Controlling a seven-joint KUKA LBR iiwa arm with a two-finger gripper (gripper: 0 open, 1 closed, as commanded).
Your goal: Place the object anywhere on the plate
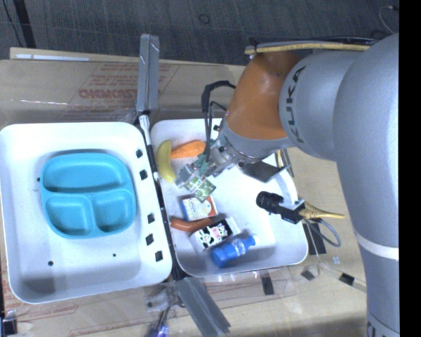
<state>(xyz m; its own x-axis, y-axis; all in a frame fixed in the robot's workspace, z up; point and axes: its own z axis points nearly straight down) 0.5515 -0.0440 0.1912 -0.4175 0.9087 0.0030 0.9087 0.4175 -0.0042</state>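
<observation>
A blue three-compartment plate lies in the left white bin. My gripper hangs low over the upper left part of the right white bin, just right of a yellow banana and below an orange carrot-like piece. Right beneath the gripper lies a small orange and white box. Whether anything sits in the gripper cannot be made out.
Further down the right bin lie an orange curved piece, a black and white carton and a blue bottle. A black fitting juts over the bin's right side. The arm's grey body covers the upper right.
</observation>
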